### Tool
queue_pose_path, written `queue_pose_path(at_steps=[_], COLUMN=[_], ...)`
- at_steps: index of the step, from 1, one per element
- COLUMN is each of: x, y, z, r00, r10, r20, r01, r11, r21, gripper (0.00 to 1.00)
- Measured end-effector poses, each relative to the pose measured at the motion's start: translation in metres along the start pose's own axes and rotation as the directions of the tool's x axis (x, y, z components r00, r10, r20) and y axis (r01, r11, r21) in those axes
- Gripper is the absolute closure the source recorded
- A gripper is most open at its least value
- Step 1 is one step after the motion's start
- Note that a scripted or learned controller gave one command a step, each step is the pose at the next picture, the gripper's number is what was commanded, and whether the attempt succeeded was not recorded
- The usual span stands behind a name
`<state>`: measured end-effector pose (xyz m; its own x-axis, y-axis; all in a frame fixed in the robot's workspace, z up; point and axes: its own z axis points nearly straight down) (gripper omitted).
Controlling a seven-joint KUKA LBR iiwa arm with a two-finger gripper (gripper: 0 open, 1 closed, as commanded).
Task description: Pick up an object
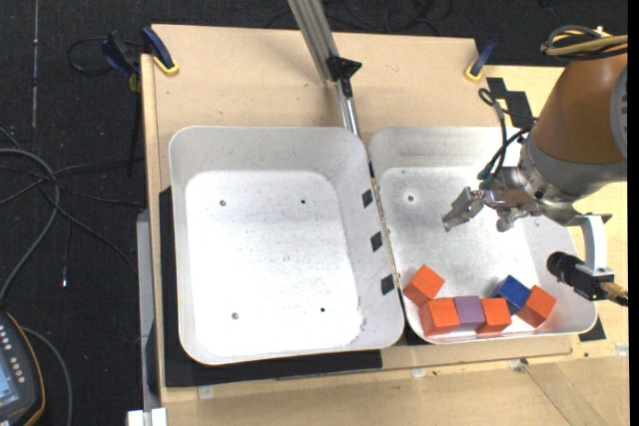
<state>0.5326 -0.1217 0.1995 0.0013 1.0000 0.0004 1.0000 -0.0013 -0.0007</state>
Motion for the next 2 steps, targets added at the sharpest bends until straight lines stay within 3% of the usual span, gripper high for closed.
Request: queue_pose_path(at_steps=[1,2], x=[-0.042,-0.05], y=[0.009,-0.02], z=[-0.111,0.023], r00=[1.0,1.0], r10=[0.001,0.001], r20=[0.005,-0.001], r01=[-0.001,-0.001], r11=[1.0,1.0], r21=[-0.01,0.007], gripper=[0.0,0.0])
